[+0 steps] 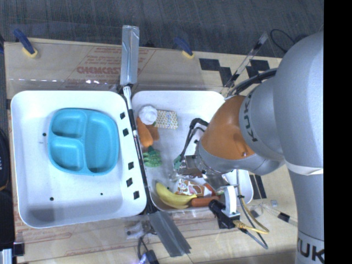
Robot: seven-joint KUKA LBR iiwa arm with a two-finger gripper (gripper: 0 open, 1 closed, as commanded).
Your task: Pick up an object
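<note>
I am logging: grey arm with orange band [234,133] reaching into right white bin [181,99], jaws hidden beneath the wrist, grip impossible to tell; curved yellow banana [170,197] lying at bin's near edge; blue divided plastic tray [83,141] sitting in left bin [33,147].

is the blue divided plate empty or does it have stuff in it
Empty: the blue plate in the left bin shows bare compartments.

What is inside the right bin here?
Right bin holds a banana, a carrot toy, a green piece and a patterned sponge. The arm covers its right side.
</note>
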